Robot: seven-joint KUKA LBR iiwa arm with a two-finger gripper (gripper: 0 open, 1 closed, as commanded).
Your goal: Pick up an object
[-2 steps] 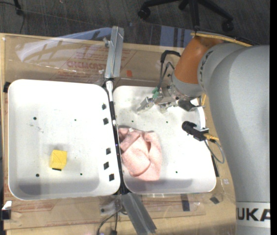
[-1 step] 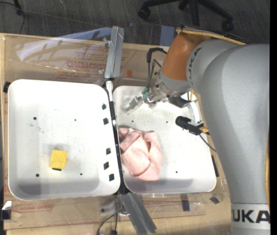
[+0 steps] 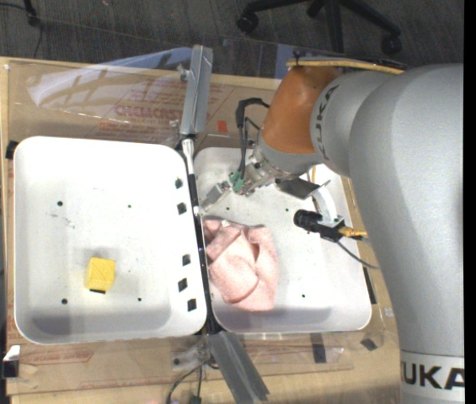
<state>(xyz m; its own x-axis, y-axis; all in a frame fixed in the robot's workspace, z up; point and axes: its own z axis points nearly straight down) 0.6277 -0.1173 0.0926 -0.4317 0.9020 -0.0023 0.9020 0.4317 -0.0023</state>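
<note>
A pink crumpled cloth (image 3: 239, 263) lies in the right bin (image 3: 339, 297), against its left wall. A small yellow block (image 3: 100, 273) sits in the left bin (image 3: 94, 175), near its front left. My gripper (image 3: 215, 196) hangs over the upper left part of the right bin, just above the cloth's top edge and close to the divider between the bins. I see nothing held in it. The grey arm with its orange band (image 3: 292, 120) reaches in from the right and hides the right bin's far right corner.
A grey metal bar (image 3: 194, 91) runs along the divider behind the bins. Clear plastic sheeting (image 3: 103, 91) covers the bench at the back. Chair legs (image 3: 322, 7) stand on the floor beyond the bench.
</note>
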